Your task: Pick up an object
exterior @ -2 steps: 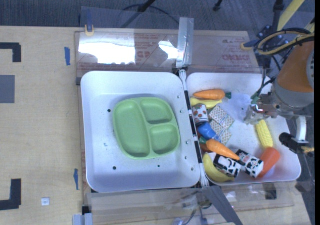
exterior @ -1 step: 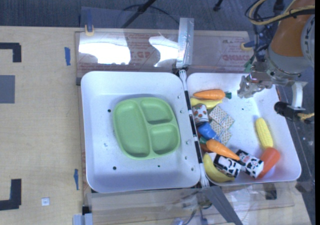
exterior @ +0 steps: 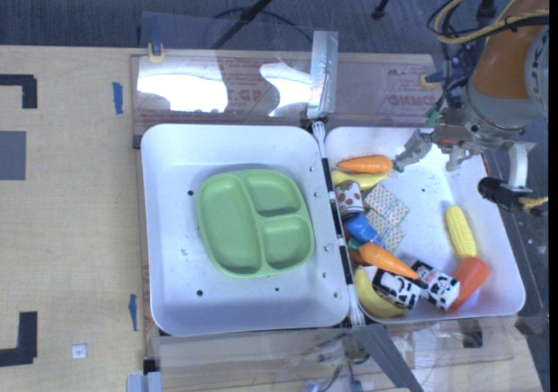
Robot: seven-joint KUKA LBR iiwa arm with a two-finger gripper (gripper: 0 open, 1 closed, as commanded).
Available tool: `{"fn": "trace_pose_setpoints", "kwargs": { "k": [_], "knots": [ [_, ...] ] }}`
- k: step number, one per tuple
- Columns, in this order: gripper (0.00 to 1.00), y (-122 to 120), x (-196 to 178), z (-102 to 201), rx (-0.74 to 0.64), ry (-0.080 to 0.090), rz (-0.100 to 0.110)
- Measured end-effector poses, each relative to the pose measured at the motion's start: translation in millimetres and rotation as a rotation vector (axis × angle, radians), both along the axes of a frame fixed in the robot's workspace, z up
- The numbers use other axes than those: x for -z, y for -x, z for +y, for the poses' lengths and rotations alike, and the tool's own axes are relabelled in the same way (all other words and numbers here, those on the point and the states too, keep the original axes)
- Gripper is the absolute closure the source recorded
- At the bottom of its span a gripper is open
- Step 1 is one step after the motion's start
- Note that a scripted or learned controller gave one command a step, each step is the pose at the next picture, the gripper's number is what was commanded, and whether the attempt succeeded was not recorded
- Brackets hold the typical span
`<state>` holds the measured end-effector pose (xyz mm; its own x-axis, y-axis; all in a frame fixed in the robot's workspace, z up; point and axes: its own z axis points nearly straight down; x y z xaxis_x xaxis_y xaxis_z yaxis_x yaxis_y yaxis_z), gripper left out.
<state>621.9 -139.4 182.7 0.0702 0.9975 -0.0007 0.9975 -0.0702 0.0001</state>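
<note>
Where fingers spread wide, gripper (exterior: 433, 152) hangs beside carrot (exterior: 364, 165), holding nothing

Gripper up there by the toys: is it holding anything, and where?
Nothing. The gripper hangs above the right bin, and no toy sits in it; the nearest carrot lies below.

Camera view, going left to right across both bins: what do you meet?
Green plate → divider → blue block → toy cow → corn → right bin's rim.
</note>
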Motion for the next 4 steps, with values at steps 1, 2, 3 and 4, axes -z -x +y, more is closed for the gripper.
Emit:
{"fn": "trace_pose_setpoints", "kwargs": {
  "k": [1,2,3,4],
  "knots": [
    [0.0,46,54,-35,-0.016,-0.001,0.001],
    [0.0,57,93,-69,-0.103,-0.011,-0.009],
    [0.0,111,92,-72,-0.132,-0.014,-0.011],
    [0.0,106,3,-53,-0.062,0.0,-0.001]
  ]
}}
